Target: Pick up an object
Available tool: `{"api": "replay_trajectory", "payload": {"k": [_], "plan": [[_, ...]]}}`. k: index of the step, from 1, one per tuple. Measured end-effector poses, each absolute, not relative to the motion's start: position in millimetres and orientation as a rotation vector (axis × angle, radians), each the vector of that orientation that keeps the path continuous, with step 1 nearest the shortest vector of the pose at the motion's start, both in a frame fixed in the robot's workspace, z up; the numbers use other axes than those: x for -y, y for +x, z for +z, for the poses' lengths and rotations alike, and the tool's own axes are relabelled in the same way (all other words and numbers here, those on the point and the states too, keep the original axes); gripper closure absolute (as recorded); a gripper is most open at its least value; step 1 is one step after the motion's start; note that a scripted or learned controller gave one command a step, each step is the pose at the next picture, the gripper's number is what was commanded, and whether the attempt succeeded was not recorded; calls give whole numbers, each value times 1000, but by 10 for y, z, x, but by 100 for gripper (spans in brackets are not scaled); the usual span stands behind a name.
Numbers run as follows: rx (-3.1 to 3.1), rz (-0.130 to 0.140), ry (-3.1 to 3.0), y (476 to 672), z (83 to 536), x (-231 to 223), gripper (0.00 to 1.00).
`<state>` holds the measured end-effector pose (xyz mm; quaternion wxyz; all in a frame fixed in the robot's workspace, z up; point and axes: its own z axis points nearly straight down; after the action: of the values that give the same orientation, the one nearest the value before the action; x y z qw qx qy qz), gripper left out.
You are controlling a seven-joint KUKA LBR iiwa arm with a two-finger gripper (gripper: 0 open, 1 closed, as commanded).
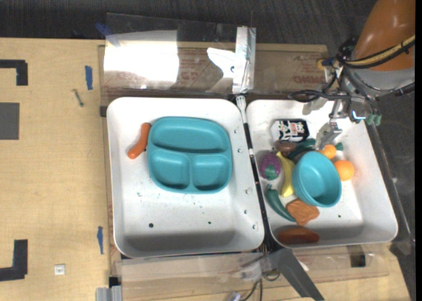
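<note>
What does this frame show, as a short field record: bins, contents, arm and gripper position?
left bin: teal divided tray; orange carrot-like piece touching the tray's left edge
right bin: teal bowl, banana, orange fruit, purple item, black-and-white item, brown piece
arm: enters from upper right
gripper: above the right bin's far side, just beyond the bowl
held object: none visible between the fingers

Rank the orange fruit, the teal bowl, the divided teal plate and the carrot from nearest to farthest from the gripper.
1. Orange fruit, right bin, just below the gripper.
2. Teal bowl, right bin.
3. Divided teal plate, left bin.
4. Carrot, left bin's far left.
</note>
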<state>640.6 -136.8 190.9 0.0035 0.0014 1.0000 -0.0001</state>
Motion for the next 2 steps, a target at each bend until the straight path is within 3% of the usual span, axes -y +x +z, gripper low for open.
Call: {"api": "replay_trajectory", "payload": {"k": [1, 2], "plan": [[-3122, -4, -4, 6405, 1267, 1666, 0], [-3123, -2, 224, 6286, 898, 1930, 0]]}}
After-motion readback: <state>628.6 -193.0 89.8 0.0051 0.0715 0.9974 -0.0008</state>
